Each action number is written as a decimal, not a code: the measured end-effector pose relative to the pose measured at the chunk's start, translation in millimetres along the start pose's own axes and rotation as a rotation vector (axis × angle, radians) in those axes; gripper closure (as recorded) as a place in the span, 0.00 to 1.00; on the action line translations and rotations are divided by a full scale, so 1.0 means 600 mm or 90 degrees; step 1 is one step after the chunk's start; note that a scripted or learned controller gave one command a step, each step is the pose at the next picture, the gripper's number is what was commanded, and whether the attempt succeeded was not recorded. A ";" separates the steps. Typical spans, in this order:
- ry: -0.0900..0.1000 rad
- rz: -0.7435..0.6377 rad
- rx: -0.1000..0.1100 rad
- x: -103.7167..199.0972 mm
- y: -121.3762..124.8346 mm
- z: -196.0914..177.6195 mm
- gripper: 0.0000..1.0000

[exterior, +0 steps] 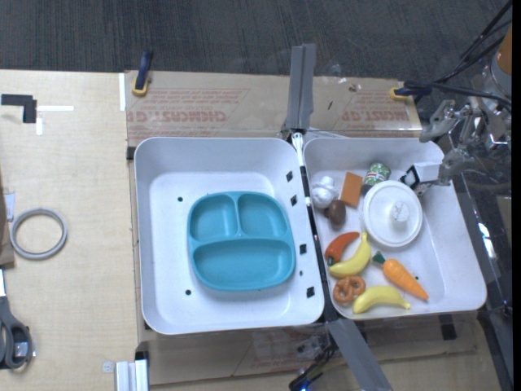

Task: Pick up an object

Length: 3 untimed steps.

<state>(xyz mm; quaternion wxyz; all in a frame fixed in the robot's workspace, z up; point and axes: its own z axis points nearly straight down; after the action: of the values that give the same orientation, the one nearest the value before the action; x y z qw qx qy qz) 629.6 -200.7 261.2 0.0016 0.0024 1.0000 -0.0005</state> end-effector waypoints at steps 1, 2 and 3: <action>-0.005 0.013 0.002 0.075 0.006 0.227 0.00; -0.021 0.020 0.000 0.098 0.157 0.258 0.00; -0.015 0.109 0.002 0.216 0.171 0.267 0.00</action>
<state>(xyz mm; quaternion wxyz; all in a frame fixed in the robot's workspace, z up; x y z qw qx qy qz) 501.1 -97.8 100.6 0.0136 0.0878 0.9960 -0.0019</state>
